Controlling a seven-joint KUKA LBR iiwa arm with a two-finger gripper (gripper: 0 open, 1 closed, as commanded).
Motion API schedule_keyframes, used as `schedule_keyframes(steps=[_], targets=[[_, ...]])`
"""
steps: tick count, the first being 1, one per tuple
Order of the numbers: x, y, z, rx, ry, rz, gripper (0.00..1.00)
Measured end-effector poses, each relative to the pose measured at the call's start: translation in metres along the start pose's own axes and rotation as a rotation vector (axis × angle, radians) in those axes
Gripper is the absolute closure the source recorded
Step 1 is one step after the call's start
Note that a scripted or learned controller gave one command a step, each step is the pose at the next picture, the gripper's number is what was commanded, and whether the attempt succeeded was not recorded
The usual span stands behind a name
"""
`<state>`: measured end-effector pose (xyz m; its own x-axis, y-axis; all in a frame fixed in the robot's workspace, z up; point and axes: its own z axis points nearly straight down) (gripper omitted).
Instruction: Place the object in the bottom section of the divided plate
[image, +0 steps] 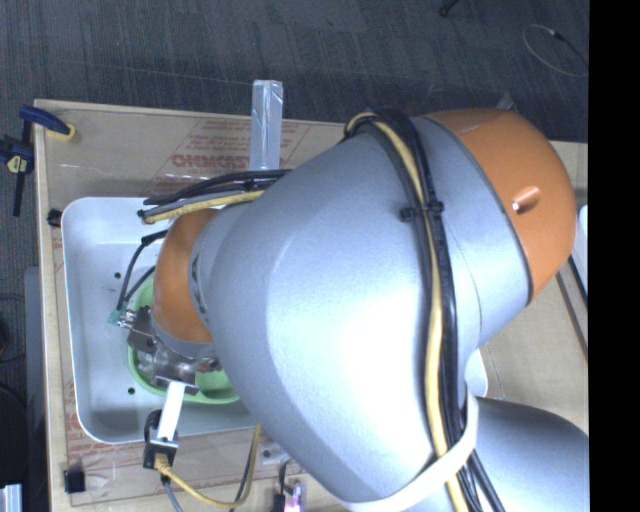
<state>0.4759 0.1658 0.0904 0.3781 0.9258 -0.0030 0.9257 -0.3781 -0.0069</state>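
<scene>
Arm over the left bin, covering most of the green plate

The arm (400, 300) is smooth, rounded grey metal with a glossy orange band, and black and yellow cables run along its shell. It reaches down over the left bin (85, 300), a shallow white tray with rounded corners and a matte plastic look. Under the wrist, a thin arc of the bright green divided plate (140, 350) shows on the bin floor. Its sections are hidden. The pincer (160, 365) sits right above the plate; I cannot tell its state, nor see the object. The counter (110, 130) is pale board with red print.
</scene>
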Motion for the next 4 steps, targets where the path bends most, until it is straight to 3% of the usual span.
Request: schedule_keyframes(steps=[1,2,3,4], targets=[[0.000,0.002,-0.002,-0.004,0.002,0.003,0.00],[0.054,-0.010,-0.134,-0.001,-0.002,-0.299,0.00],[0.042,-0.015,0.001,-0.006,-0.010,-0.255,0.00],[0.062,0.013,-0.057,0.001,-0.003,-0.189,0.00]])
